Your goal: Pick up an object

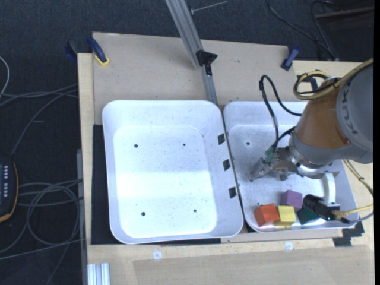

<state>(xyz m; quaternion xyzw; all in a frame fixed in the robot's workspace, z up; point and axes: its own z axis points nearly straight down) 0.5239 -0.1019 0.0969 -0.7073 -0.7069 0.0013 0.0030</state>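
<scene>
Orange block (267,214) is your best target: it sits in the lower right of the frame, against the bottom wall of the right bin (249,134). It looks like a small rigid cube, so likely light and stiff, with no crush risk. The flat faces should hold well if you close squarely on two opposite sides.

Its right side touches or nearly touches the yellow block (287,214), so that side is crowded. Take it across the upper and lower faces, though the bin wall leaves little room below. The purple block (291,198) sits just above the yellow one, and a green piece (307,217) lies to the right of yellow, partly hidden.

The gripper (259,171) hangs over the middle of the right bin, above and slightly left of the orange block. It is near the block but clear of it. You can't tell from this angle whether it's released or clenched, and no block shows at its tip.

You need a short move toward the bottom of the frame, then a descent.
</scene>
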